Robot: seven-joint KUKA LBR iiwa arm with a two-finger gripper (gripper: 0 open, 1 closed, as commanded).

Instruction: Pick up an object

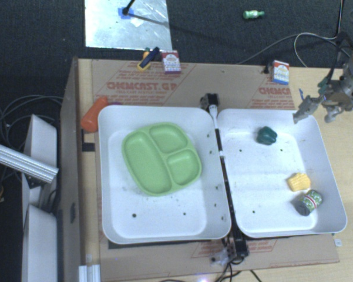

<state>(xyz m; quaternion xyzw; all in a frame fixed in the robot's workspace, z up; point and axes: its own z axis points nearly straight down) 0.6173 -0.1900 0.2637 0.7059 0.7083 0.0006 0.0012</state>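
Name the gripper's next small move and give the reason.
Probably swing left and down toward the dark green object: the gripper hangs over the right bin's upper right corner, holding nothing, and that object lies nearest in the bin.

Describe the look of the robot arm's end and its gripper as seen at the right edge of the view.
The gripper is metallic grey, made of small angular plates and brackets with thin fingers tapering to a point. A small teal or green spot shows on its upper side. Behind it the wrist is a bulkier grey block, blurred at the frame's edge. Thin dark and pale cables hang and loop nearby above it.
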